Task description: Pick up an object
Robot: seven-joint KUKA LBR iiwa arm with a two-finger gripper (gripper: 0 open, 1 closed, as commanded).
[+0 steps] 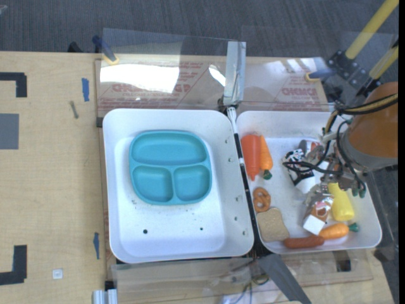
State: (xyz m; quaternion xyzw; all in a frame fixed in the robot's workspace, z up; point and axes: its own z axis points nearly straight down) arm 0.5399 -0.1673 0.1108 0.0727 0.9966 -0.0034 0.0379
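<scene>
Right bin (373, 236): carrots (255, 155), pretzel (261, 198), bread slice (273, 224), sausage (304, 242). Left bin (120, 233): blue divided plate (170, 167). Claw (324, 177) low over right-bin clutter; grip state cannot be told.

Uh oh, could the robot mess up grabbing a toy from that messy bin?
Maybe. The gripper hangs over a tight pile: the yellow toy, a small carrot and a white block lie close together, so it might pinch two or knock one aside. Cables by the wrist hide part of the pile too, so a grab could slip.
</scene>
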